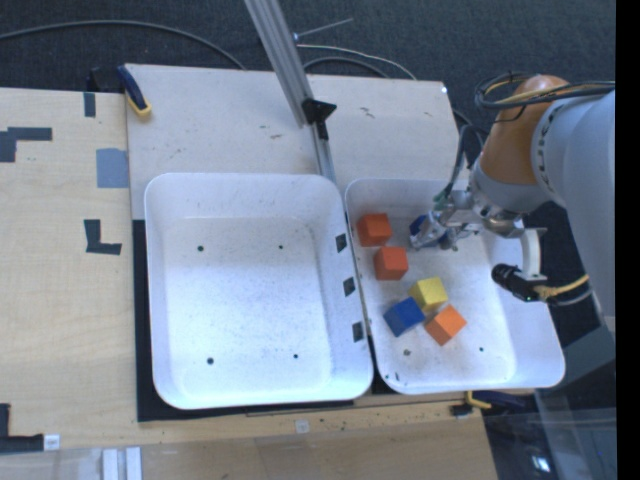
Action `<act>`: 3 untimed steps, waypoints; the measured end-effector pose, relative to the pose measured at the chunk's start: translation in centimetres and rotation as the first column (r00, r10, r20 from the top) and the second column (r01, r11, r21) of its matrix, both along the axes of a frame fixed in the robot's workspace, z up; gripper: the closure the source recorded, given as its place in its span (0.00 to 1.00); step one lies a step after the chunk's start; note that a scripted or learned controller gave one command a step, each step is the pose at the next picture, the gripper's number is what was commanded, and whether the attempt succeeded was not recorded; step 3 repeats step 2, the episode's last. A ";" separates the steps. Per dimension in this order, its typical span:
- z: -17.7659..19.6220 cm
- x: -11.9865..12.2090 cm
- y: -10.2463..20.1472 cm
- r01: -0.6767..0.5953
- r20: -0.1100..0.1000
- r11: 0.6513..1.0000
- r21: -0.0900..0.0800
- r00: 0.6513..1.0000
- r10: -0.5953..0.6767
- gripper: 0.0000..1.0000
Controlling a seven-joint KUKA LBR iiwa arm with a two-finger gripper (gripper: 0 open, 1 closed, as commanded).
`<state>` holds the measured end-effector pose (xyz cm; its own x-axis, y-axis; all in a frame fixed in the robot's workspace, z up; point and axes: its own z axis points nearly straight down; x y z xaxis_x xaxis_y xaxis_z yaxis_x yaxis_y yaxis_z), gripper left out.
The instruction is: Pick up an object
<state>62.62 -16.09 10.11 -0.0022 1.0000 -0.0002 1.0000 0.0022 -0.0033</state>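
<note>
Jaws (432, 230) (grip unreadable, no labels legible) hover beside orange cube (374, 229).

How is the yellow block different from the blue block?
The yellow block is yellow, while the blue block is dark blue. The yellow block lies farther up the right bin, and the blue block sits lower and more to the left, nearer the left bin. The yellow block touches the light orange block below it; the blue block lies beside that one. Both are small cubes of about the same size.
</note>
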 end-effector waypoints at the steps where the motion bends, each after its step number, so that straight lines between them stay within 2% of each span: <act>1: 7.4 -10.9 4.1 0.002 0.000 1.000 0.001 1.000 -0.002 1.00; 2: 7.8 -13.7 7.0 0.000 -0.002 1.000 0.002 1.000 0.000 1.00; 3: 7.8 -13.7 7.0 0.000 -0.002 1.000 0.002 1.000 0.000 1.00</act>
